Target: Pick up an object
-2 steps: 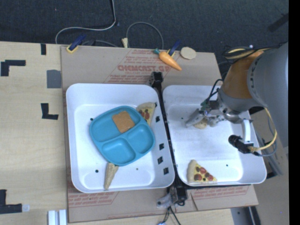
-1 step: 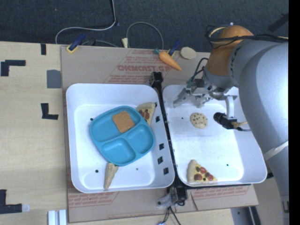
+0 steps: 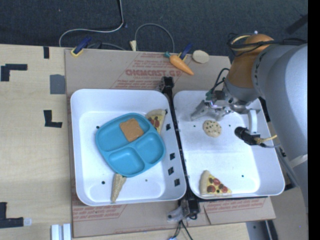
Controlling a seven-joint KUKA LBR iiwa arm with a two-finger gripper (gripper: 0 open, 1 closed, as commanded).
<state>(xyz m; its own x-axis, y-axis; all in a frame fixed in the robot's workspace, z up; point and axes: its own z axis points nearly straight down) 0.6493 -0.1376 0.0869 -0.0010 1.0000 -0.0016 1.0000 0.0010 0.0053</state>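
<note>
Gripper [image 3: 207, 110] hovering just beyond cookie [image 3: 212, 128] in right bin [image 3: 250, 184], fingers spread, gripping nothing; approach step, needing descent onto cookie.

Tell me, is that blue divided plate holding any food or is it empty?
Holding food: one tan square cracker lies in the blue divided plate's upper compartment.

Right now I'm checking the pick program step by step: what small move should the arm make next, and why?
Probably a short move toward the camera view's bottom, then down, to centre the gripper over the cookie. The cookie lies flat on the right bin floor just below the gripper in the view, apart from it, and is the nearest thing; the pizza slice lies farther off near the bin's front wall.
</note>
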